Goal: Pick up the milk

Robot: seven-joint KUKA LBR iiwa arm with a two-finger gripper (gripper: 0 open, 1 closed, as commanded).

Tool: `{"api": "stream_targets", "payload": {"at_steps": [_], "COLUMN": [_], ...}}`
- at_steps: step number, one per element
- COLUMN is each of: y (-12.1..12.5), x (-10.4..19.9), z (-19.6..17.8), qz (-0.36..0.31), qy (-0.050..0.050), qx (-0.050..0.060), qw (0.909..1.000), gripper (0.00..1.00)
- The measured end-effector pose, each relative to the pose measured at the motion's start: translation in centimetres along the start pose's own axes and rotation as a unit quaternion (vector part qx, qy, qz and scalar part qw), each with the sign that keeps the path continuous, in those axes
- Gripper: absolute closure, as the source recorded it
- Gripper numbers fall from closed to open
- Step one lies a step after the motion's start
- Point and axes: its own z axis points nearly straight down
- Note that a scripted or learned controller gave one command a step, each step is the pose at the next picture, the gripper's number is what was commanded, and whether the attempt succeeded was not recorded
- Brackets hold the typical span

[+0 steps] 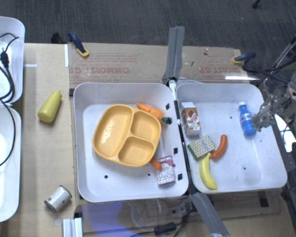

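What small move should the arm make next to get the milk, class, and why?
Probably travel left across the right bin toward the milk carton. The gripper sits near that bin's right wall beside the blue bottle, while the carton lies against the bin's left wall, above the green box and sausage, with open floor between.

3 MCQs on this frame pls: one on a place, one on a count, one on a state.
1. Where does the yellow divided plate lie?
A. left bin
B. right bin
C. on the cardboard

2. How many cartons lie in the right bin?
A. one
B. two
C. four

3. How does the banana lie?
A. on the bin floor
B. on the plate
C. outside the bins

Answers:
1. A, it sits inside the left bin.
2. B, the brown-and-white milk carton and the green patterned carton.
3. A, it rests on the white floor below the sausage.
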Motion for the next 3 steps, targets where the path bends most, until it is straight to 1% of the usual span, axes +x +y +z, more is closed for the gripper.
{"api": "stream_targets", "payload": {"at_steps": [1, 2, 3], "y": [-3.9, -6.7, -6.6], "x": [3.1, 2.0, 1.8], "z": [3.9, 2.5, 1.5], "qz": [-0.006, -0.139, -0.137], "qy": [0.000, -0.002, -0.004], "qx": [0.000, 0.000, -0.001], "qw": [1.0000, 0.9904, 0.9906], "gripper": [1.00, 1.00, 1.00]}}
